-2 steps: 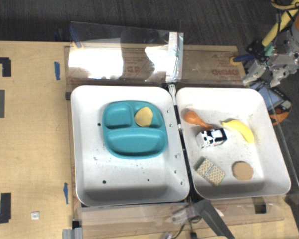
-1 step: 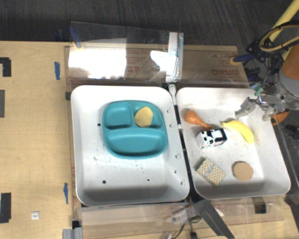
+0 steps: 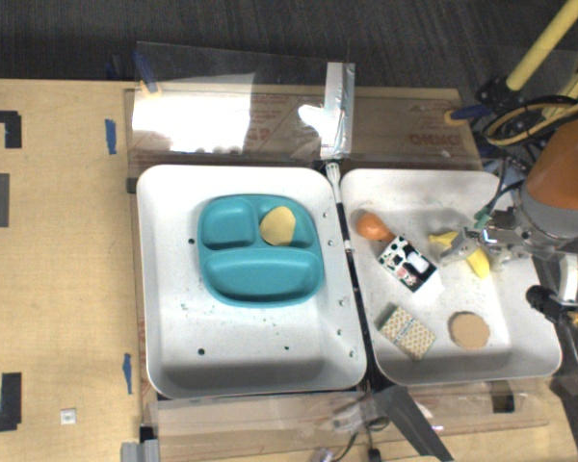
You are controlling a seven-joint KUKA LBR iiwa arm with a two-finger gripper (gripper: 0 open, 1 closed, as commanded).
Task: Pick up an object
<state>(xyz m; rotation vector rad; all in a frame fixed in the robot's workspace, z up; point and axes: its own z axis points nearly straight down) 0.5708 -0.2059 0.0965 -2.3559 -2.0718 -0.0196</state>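
While the gripper (image 3: 459, 242), jaw state unclear, hangs by a yellow piece (image 3: 478, 263), orange ball (image 3: 371, 226), patterned box (image 3: 406, 262), checked block (image 3: 407, 332), tan disc (image 3: 469, 330) around it.

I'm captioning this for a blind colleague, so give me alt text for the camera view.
A grey arm with an orange band reaches from the right over the right bin, which holds an orange ball, a black-and-white block, a yellow piece, a patterned block and a tan disc. The left bin holds a teal tray with a yellow ball.
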